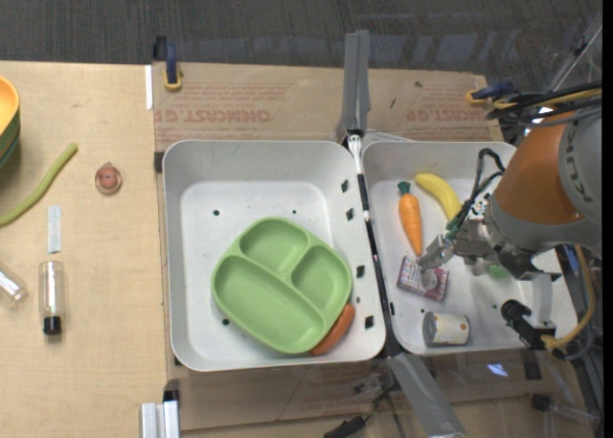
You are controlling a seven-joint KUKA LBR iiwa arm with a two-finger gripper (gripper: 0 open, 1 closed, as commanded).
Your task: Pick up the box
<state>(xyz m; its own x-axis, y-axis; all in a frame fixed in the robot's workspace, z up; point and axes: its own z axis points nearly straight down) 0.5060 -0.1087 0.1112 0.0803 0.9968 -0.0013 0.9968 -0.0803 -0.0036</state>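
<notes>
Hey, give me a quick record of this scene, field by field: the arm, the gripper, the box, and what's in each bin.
arm: reaches in from the right, over the right bin
gripper: low over the box, fingers unclear
box: small, purple and white, flat on the right bin's floor, not lifted
right bin, other items: carrot, banana, white cup on its side
left bin: green divided plate, an orange item partly under its lower right edge

Green tray [278, 285] in L bin; carrot [411, 222], banana [438, 193], can [446, 329] in R.
</notes>
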